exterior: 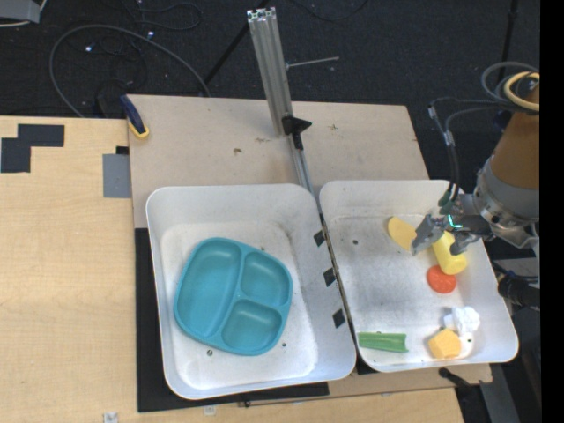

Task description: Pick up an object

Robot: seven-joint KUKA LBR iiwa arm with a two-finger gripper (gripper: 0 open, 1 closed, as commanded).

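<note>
While the grey arm (515, 174) leans in from the right with its orange band high at the edge of view, its wrist hangs low over the right-hand side of the right bin (370, 324). Both white bins sit side by side on the counter (211, 139); the left bin (167, 359) carries a teal divided plate (233, 295) lying flat. A slim metal post (271, 69) rises from the counter behind the bins, well apart from the arm. The gripper (448, 239) points down and to the left, and whether its fingers are spread or closed cannot be told. A yellow object (450, 256) lies right at the fingertips, partly covered by them; whether it is gripped is unclear. A yellow piece (402, 232) lies just left of the gripper, and an orange-red ball (441, 279) touches the yellow object's near side. Nearer the front rim lie a green strip (382, 342), an orange-yellow block (446, 345) and a small white lump (464, 318) just beside that block.
</note>
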